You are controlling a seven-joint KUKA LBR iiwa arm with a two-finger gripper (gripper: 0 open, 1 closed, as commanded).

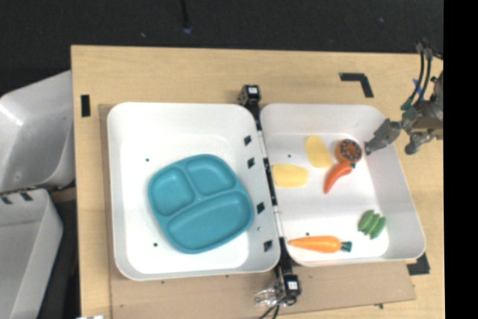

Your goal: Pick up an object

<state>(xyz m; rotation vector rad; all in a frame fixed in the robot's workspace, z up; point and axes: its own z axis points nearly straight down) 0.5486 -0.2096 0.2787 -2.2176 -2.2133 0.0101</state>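
Carrot (pixel 317 243) lies far from the gripper (pixel 394 132); its fingers stand open by the round toy (pixel 348 151), ready to grab.

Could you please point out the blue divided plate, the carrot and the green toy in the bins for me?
blue divided plate (pixel 200 202), camera view, on its large compartment.
carrot (pixel 317 243), camera view, on the middle of its orange body.
green toy (pixel 371 224), camera view, on its centre.

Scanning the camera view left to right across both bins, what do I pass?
Blue divided plate in the left bin → yellow piece → orange carrot → red pepper → green piece → gripper at the right bin's far right corner.
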